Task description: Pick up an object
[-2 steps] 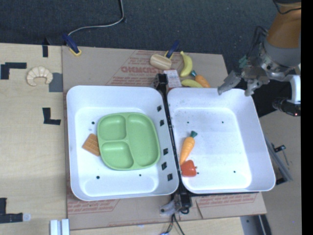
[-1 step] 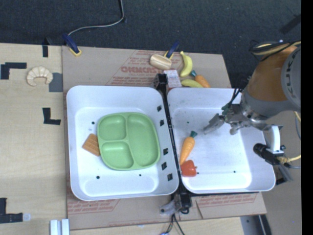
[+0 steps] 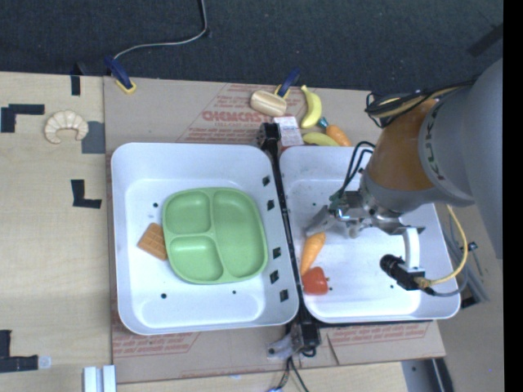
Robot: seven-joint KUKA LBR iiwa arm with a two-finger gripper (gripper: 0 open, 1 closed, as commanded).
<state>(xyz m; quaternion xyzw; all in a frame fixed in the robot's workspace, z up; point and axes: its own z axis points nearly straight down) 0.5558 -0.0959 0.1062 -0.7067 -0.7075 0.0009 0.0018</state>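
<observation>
The arm's grey wrist hangs over the right bin (image 3: 425, 300), its end effector (image 3: 337, 217) low beside the carrot (image 3: 311, 251), probably lining up a grasp; whether its grip is parted I cannot tell.

Bright, even light from overhead; both white bins (image 3: 131, 170) nearly blow out. Shadows are soft and short. The picture is slightly soft and grainy, the dark floor (image 3: 327, 23) noisy.

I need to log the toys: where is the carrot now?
The carrot lies in the right bin, by its left wall, just above the red toy and left of the gripper.
</observation>
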